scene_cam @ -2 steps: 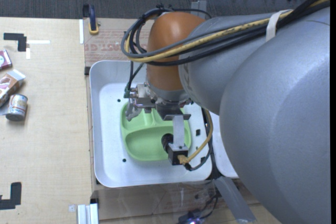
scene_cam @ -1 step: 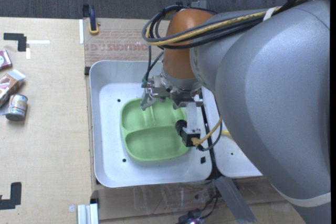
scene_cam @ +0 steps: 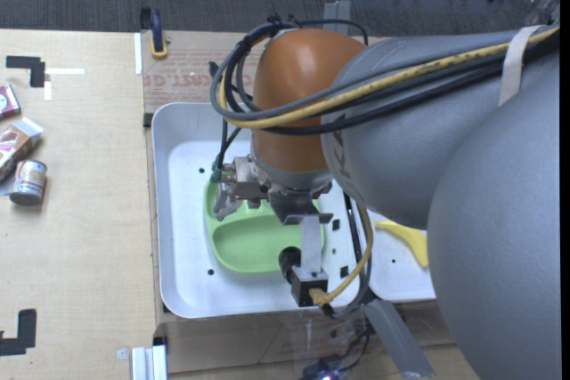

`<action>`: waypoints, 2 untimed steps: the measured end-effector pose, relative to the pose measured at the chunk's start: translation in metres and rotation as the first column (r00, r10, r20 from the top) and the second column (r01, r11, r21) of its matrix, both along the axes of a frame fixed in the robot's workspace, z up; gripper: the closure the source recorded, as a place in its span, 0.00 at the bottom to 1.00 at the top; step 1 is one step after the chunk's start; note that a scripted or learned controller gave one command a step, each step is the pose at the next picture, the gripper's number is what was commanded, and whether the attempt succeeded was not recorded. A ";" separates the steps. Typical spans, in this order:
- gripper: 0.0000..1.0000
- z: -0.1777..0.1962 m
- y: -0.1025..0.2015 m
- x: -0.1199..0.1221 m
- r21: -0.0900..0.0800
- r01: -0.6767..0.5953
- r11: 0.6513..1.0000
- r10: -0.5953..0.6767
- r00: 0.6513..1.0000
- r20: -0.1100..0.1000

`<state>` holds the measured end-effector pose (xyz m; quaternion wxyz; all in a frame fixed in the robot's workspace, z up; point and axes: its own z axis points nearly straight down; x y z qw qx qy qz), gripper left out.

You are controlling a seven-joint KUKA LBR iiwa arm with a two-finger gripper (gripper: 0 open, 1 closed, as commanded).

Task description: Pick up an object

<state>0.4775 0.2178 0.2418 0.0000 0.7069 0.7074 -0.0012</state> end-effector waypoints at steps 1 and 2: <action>0.00 -0.073 -0.078 0.078 0.000 0.002 1.000 -0.002 1.000 0.001; 0.00 -0.111 -0.038 0.056 0.000 0.002 1.000 -0.002 1.000 -0.001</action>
